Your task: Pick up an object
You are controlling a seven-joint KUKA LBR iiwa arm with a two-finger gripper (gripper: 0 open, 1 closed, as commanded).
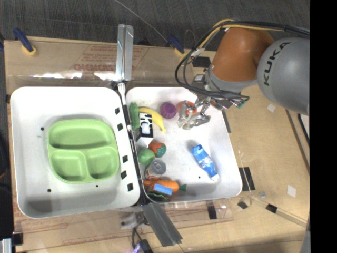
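Observation:
My gripper (192, 116) hangs at the back of the right bin (226, 157), its metal fingers pointing down beside a small orange-red object (184, 107). Whether that object sits between the fingers cannot be made out. A purple ball (168, 109) lies just left of it. A blue wrapped packet (204, 161) lies in the bin's right half. Along the bin's left wall are a yellow banana (154, 118), a green cucumber (134, 115), a black-and-white card (146, 125), a red-green apple (158, 149), a green ball (146, 156), a grey can (157, 167) and an orange carrot (164, 185).
The left bin (31, 104) holds a green sectioned tray (82, 150). A metal divider post (125, 51) stands between the bins at the back. Cables loop above the wrist near the orange band (237, 54). Brown bench surface lies to the right of the bins.

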